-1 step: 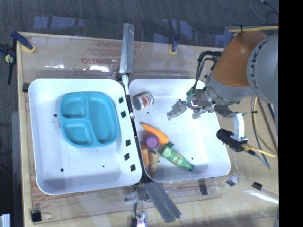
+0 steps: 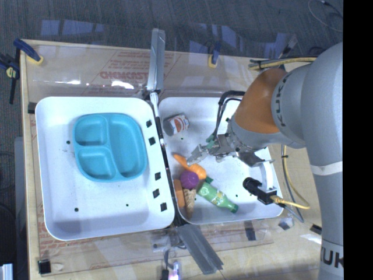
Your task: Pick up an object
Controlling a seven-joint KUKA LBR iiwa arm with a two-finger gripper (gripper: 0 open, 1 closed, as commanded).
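Arm poised over the right bin [image 2: 265, 210], gripper [image 2: 205, 150] low above a cluster of small objects; nothing is seen between its fingers, and how far they stand apart cannot be told.

Largest to smallest: the left bin [image 2: 52, 156] carries a blue divided tray [image 2: 111, 146] near its centre; the right bin holds the likely targets, a green bottle [image 2: 217, 197] lying tilted near the front edge, a small can [image 2: 176, 123] toward the back-left corner, an orange piece [image 2: 192, 167] and a purple ball [image 2: 189, 180] touching one another beside the left wall; a clean pick probably favours the orange piece just beside the fingertips, approached from the open floor on the right-hand side, since the shared wall between the bins crowds the left; the bare back of the bin offers room to lift clear.
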